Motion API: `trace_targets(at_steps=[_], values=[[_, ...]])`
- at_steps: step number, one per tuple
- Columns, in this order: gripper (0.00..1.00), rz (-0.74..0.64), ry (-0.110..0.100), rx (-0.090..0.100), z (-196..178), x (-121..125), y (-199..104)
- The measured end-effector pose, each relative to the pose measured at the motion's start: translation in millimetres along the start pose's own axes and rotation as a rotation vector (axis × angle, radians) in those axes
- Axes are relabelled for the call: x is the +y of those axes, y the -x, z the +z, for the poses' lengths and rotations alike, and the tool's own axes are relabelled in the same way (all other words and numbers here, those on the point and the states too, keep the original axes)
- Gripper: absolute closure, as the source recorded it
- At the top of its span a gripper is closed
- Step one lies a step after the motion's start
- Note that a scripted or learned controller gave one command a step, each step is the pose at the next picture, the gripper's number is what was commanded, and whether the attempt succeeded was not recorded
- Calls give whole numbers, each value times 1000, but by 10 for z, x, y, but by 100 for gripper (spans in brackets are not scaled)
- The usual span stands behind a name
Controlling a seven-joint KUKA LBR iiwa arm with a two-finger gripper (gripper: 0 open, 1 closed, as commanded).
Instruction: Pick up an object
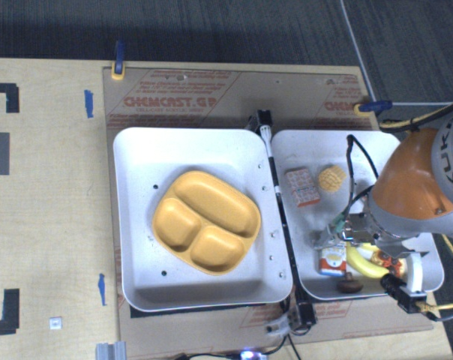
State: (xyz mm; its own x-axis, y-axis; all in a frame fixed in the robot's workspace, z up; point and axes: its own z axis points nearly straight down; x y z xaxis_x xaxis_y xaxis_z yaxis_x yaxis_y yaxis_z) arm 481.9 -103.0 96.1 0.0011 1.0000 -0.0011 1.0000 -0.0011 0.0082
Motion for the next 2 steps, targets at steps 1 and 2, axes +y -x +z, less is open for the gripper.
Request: trace_targets(at_steps=[1,2], values=[[100,-3,-4,2,-889,13,-1277],[100,0,-6,0,-887,-14,-379]])
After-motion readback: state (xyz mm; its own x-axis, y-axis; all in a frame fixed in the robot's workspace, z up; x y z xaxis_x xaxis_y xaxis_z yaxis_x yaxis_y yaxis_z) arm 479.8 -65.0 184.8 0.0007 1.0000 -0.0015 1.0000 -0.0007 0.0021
